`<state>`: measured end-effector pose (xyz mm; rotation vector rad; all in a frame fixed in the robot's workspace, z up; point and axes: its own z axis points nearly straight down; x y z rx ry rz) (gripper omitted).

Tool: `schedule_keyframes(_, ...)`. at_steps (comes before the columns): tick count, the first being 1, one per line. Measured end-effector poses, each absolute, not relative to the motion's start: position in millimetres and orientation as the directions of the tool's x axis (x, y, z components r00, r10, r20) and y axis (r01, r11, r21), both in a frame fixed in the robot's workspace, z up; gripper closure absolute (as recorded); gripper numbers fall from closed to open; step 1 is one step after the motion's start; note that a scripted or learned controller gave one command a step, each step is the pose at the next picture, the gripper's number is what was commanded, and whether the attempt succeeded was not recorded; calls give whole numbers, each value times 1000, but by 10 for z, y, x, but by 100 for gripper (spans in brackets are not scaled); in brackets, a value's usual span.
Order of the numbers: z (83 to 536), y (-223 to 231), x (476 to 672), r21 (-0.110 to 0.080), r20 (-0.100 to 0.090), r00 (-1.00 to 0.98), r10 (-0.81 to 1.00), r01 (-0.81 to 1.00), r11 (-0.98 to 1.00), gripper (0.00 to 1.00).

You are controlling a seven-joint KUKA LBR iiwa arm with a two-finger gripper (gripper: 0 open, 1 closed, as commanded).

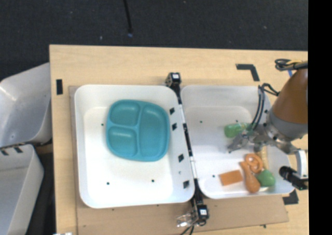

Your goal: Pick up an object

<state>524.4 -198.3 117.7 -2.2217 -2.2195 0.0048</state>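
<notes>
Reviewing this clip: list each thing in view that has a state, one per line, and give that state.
teal divided plate: flat, right way up, in the left bin.
green object: in the right bin, beside the pincer.
orange block: lying flat, right bin.
orange and green toy: lying near the bin's front rim.
pincer: low in the right bin.

A: What's hard to make out?

B: The arm [291, 105] is cut off at three o'clock. Its gripper [244, 140] is blurred, lying over part of the green piece [233, 130].

A: Anything else?

B: At nine o'clock a white container [23, 107] runs off the edge. The brown toy [252, 170] partly covers the green ball [266, 178].
</notes>
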Motion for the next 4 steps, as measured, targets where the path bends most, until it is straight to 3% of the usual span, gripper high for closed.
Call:
schedule_keyframes(1,1000,-1993,5242,-2,-1,3,1000,1000,-3,0)
schedule_keyframes(2,1117,-1999,5254,3,-1,8,1000,1000,-8,100)
schedule_keyframes(3,1753,-2007,5315,8,-3,-3,1000,1000,3,100)
schedule_keyframes(4,2030,-2020,5330,5,-2,-4,1000,1000,4,100)
